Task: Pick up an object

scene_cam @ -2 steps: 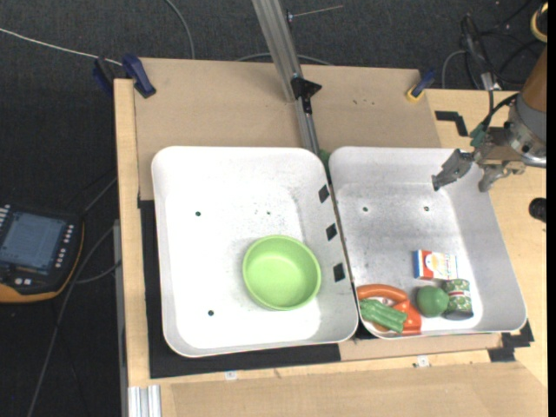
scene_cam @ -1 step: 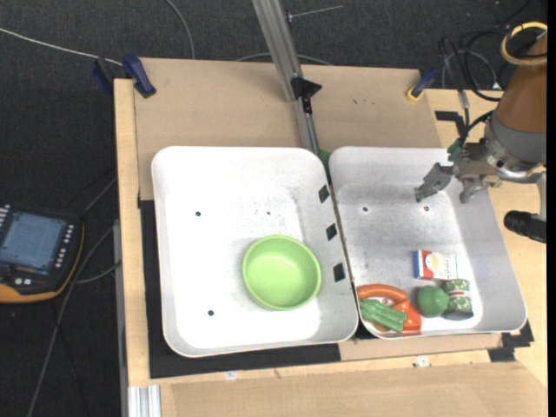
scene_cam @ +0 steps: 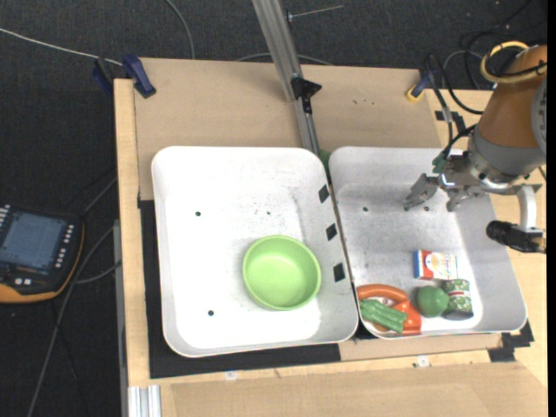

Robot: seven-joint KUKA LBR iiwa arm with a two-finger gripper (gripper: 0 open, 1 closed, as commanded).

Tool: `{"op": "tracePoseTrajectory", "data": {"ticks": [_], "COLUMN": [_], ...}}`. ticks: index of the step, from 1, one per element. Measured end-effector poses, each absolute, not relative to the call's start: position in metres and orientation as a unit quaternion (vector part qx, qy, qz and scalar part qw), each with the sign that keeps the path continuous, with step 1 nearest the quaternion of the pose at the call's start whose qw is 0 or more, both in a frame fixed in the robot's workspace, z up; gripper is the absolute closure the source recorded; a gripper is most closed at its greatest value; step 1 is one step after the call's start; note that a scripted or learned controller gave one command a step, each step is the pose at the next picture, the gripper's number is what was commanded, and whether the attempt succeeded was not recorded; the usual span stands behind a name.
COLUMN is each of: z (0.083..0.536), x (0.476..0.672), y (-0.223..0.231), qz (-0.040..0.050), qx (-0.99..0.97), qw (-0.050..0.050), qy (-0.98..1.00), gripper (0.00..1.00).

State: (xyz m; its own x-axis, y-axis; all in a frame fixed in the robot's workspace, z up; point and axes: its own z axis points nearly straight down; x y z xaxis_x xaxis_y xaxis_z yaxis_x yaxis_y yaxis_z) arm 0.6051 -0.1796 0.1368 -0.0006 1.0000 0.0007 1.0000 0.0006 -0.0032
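The gripper (scene_cam: 437,196), jaws spread and grasping nothing, is hovering over the right bin (scene_cam: 382,168); reaching the green ball (scene_cam: 430,301) near the front rim calls for a straight descent clear of the can (scene_cam: 459,296).

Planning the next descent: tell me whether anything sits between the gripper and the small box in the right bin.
Nothing visible does. The gripper hovers over bare bin floor, and the small box lies beyond an unoccupied stretch.
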Motion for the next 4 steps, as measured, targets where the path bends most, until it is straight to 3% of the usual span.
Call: {"op": "tracePoseTrajectory", "data": {"ticks": [1, 2, 4], "z": [0.094, 0.107, 0.208], "x": [0.604, 0.606, 0.618], "y": [-0.179, -0.179, -0.169], "qz": [0.0008, -0.0006, -0.0015], "qx": [-0.707, -0.707, -0.707], "qw": [0.001, -0.001, -0.002], "qy": [-0.707, -0.707, -0.707], "gripper": [0.00, 1.00, 1.00]}}
